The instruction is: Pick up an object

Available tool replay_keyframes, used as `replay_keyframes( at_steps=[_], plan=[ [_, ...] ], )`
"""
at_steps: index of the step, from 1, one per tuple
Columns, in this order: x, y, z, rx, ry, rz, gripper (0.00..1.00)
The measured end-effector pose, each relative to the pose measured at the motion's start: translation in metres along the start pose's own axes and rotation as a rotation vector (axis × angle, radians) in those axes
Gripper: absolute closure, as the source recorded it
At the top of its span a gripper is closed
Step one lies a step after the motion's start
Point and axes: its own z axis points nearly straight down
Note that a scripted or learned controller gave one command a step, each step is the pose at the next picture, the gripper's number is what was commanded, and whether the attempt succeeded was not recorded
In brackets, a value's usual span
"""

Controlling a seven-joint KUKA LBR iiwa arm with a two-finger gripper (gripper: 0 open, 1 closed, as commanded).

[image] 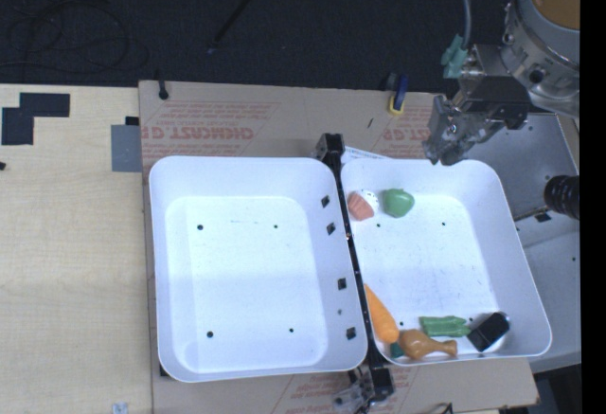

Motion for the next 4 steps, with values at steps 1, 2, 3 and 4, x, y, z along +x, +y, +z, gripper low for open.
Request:
replay_keyframes(
  at_steps=[1,2,3,4],
  plan=[
    [0.078,0.000,0.011,0.000,0.001,-0.001,1.00],
    [0.085,0.000,0.110,0.008,-0.004,0.006,1.00],
    [0.083,0.002,0.095,0.000,-0.002,0.010,1.00],
    [0.096,-0.001,0.244,0.014,-0.005,0.008,1.00]
  ],
)
